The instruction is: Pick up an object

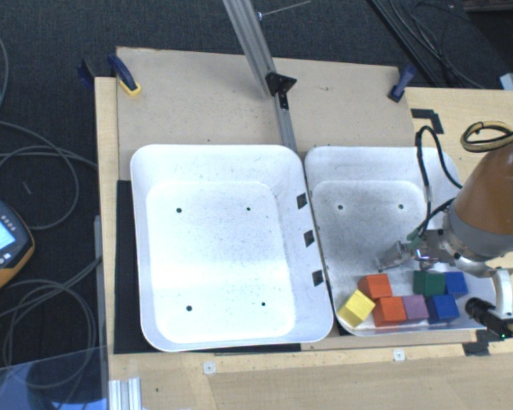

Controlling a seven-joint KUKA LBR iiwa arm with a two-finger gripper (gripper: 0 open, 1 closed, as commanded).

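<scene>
Blocks form the only candidate load: we count a tight cluster of small coloured cubes in the near corner of the right bin, against its front wall. The orange block sits at the top of the cluster, with a second orange block just below it, a yellow block tilted at the cluster's left end, a purple block and a blue block along the front wall, and a green block with another blue block behind them. The gripper sits just above and slightly right of the upper orange block, between it and the green one, so the nearest target lies down and to the left of the tool. We cannot resolve the tool's tip well enough to judge its opening, and we see no block carried by it. The cubes have no long axis, so approach angle matters less than clearance: they touch or nearly touch, leaving little room beside any one face. They appear rigid, matte and flat-sided, probably wood or plastic. The bins are shallow white trays with rounded corners and speckled floors; the left bin lies well apart from the cluster. The grey arm with its orange band enters from the right.
</scene>
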